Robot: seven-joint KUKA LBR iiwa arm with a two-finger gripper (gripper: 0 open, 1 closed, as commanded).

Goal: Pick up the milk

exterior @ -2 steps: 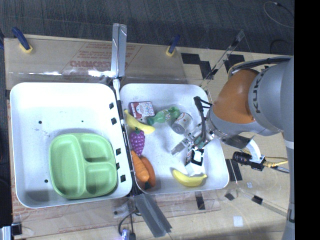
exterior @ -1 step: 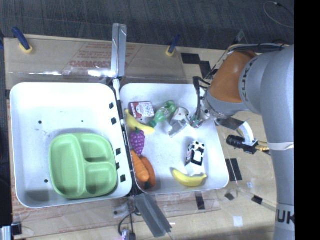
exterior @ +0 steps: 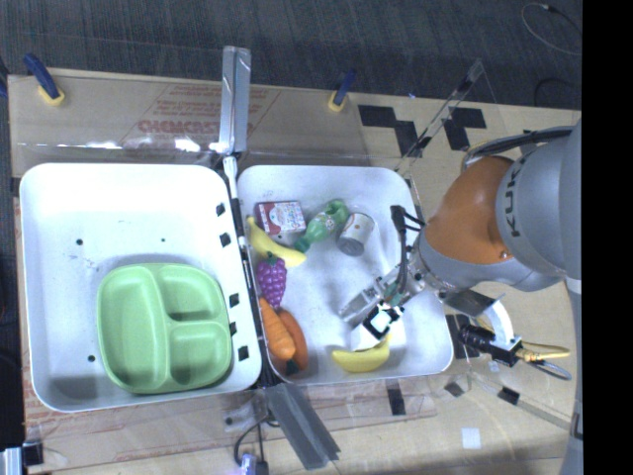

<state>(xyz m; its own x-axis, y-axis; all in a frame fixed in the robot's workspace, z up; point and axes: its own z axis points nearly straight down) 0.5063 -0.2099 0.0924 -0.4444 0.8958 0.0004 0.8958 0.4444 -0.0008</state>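
A: Where's the hand [exterior: 373, 310]?
B: Low in the right white plastic bin [exterior: 326, 178], above a curved yellow banana [exterior: 361, 356] — whether it grips anything, I cannot tell.
A: And the milk?
B: The small red-and-white milk carton [exterior: 280, 218] lies well apart — against the far-left wall, touching another banana [exterior: 274, 248].

Two bins side by side on desk [exterior: 89, 107]. Left bin [exterior: 59, 226]: divided tray [exterior: 163, 327] in near part. Right bin [exterior: 326, 178]: milk carton [exterior: 281, 218] far left, bottle [exterior: 324, 223] just right of it, can [exterior: 354, 233] right again. Banana [exterior: 273, 246] before the carton, grapes [exterior: 272, 279] below, carrot [exterior: 282, 336] nearest. Second banana [exterior: 360, 355] at near edge, end effector [exterior: 374, 305] just above it.
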